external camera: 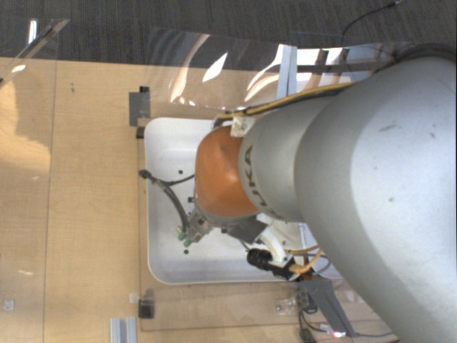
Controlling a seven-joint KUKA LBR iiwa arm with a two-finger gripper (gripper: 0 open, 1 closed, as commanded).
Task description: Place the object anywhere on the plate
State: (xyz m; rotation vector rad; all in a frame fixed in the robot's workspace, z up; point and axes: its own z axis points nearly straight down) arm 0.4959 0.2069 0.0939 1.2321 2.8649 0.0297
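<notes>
Overhead, at the far left, a bare stretch of pale wooden table (71, 213) runs under a sheet of clear plastic guard (193, 70) that catches bright glare along its upper edge, with dark carpet (178, 6) beyond it. A small black bracket (139, 106) stands at the upper left corner of a shallow white bin (161, 263), and a second dark fitting (146, 306) sits near the bin's lower left corner.

Moving right, a black cable (170, 191) curls across the bin's white floor from its left wall toward the arm's tip. The hand (188, 236) hangs low over the bin floor (greenish parts show at its end), just below the orange band (218, 174) of the grey arm (357, 184). Whether the hand is released or clenched cannot be told, since the wrist covers its working end, and nothing can be seen between its fingers. Neither the object to be placed nor the plate can be made out; the arm covers most of the bin's middle and right.

Farther right, the arm's broad grey casing bears dark lettering beside the orange band. Yellow and black wiring (296, 259) loops beneath it beside a white fitting, near the bin's lower right rim.
</notes>
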